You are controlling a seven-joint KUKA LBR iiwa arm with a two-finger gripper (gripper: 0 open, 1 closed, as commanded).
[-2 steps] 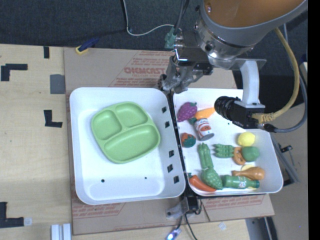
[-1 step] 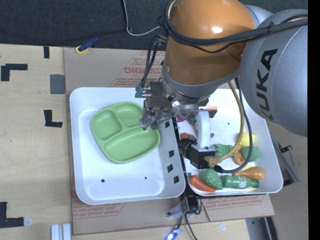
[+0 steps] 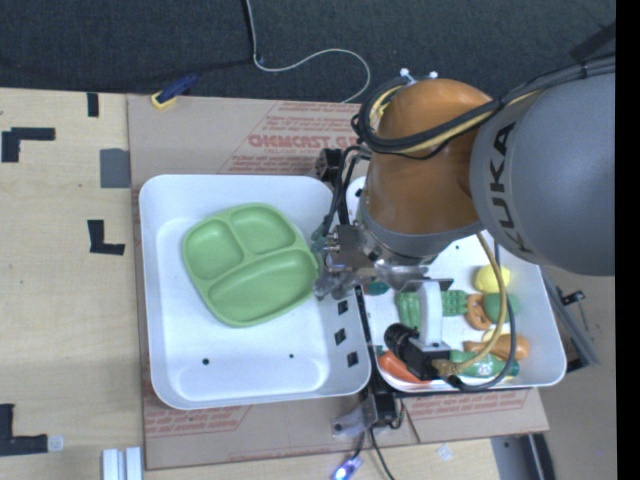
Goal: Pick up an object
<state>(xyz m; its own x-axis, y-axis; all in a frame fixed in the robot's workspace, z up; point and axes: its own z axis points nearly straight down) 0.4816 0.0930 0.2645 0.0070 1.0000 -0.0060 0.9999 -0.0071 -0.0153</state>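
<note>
The arm (image 3: 470, 198) reaches in from the right and its wrist hangs over the near-left part of the right bin (image 3: 551, 313), close to the wall where the two bins meet. The gripper sits under that bulky wrist, which covers it from this angle, so I cannot tell whether it is open or closed, or whether it has hold of anything. The likely things to pick lie on the bin floor just beyond the wrist, towards the lower right of the view. There a yellow toy (image 3: 490, 278) sits above an orange toy (image 3: 484, 314), with a red toy (image 3: 398, 369) nearer the front wall and a green toy (image 3: 500, 369) beside the front-right corner. They crowd together, some touching, and their exact shapes are too small to make out. The other candidate is the green divided plate (image 3: 252, 262), alone in the left bin (image 3: 152, 268) on the far side of the shared wall. It lies flat, with its long axis running from upper left to lower right. Judging from this, the toys are much the nearer target, a short shift to the lower right within the same bin. The plate would mean crossing the wall, and its flat, broad form offers only a thin rim to grip.
</note>
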